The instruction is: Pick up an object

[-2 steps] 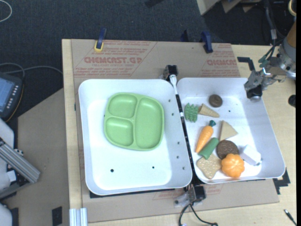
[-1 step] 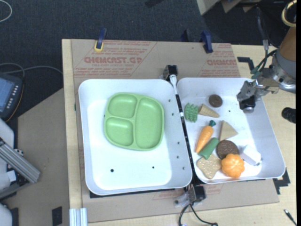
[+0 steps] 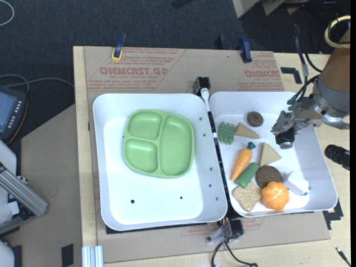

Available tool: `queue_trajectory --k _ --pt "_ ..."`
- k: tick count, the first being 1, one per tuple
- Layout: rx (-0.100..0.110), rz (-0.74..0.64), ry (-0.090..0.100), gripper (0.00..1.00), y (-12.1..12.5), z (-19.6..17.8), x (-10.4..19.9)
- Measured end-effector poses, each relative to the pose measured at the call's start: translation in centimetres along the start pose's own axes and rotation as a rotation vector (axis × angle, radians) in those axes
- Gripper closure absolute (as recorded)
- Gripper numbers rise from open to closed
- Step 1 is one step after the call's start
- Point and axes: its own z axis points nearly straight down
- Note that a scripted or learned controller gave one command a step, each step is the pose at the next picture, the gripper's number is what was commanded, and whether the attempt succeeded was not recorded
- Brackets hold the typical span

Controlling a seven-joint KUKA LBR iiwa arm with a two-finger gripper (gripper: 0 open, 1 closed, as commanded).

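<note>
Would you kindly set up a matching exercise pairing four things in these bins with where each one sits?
Things:
1. plate
2. broccoli
3. orange
4. end effector

Places:
A. near corner of the right bin, beside a cracker
B. above the right bin, clear of the food
C. left bin
D. right bin, against the divider

Pairs: 1-C, 2-D, 3-A, 4-B

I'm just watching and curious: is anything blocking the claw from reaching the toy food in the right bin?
Nothing visible does. The claw hangs over the right bin, beside the food pile. The nearest piece, a tan wedge, lies just left of it in the camera view, with bare bin floor between them.
</note>
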Motion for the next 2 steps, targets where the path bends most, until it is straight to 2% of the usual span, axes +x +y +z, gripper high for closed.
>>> queue_trajectory --k 1,2 --pt "0.0 0.0 0.0 1.0 -3.5 0.7 3.0" --pt "-0.002 -0.004 0.001 1.0 -5.6 -0.2 7.6"
